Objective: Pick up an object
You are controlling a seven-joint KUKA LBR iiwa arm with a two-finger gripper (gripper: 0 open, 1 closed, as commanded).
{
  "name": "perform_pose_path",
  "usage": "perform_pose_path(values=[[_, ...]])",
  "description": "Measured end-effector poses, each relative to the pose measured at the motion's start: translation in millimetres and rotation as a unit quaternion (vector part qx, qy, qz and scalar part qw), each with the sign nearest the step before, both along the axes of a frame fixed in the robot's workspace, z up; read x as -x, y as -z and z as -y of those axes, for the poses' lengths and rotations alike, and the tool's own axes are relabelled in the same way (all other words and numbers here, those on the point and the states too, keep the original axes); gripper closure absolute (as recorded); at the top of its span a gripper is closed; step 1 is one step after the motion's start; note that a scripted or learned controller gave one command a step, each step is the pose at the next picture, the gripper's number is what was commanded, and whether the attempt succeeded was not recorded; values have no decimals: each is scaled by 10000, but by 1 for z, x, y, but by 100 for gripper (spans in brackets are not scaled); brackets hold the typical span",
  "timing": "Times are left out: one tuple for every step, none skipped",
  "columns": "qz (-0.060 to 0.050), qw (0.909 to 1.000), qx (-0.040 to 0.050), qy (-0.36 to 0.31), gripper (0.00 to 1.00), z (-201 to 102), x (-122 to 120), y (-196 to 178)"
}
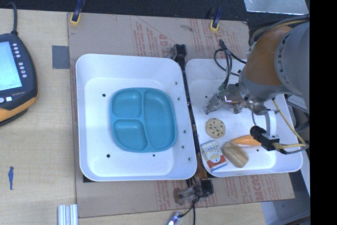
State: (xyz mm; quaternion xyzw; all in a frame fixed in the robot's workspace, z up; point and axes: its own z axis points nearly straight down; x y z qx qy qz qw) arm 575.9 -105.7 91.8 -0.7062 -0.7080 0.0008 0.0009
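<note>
pale wood bench [37,155] under a sheet of brown cardboard, two white bins side by side on it. the right bin [202,74] carries the pickable things, bunched in its near half: a round cookie [215,127], a small carton [211,154] at the near-left corner, a tan bread roll [236,155] touching it, and an orange carrot [246,140] lying across just above the roll, its long axis running left to right.

the tool [218,103] hangs low over the middle of that bin, and the cookie is the closest piece, just beside it toward the near rim. the carton, roll and carrot sit further on the same way, with the carrot partly under the arm's cabling. whether the tool is spread or closed cannot be told from this slant; nothing is seen held in it. my read is that a short shift toward the near edge would put it over the cookie.

outward, the left bin [87,68] carries a blue divided plate [143,119], well apart from the tool. a pendant [13,79] lies at the bench's far left.
</note>
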Motion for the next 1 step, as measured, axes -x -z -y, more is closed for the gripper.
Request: perform_pose_path(values=[[-10,10000,0,-13,0,7,100,-9]])
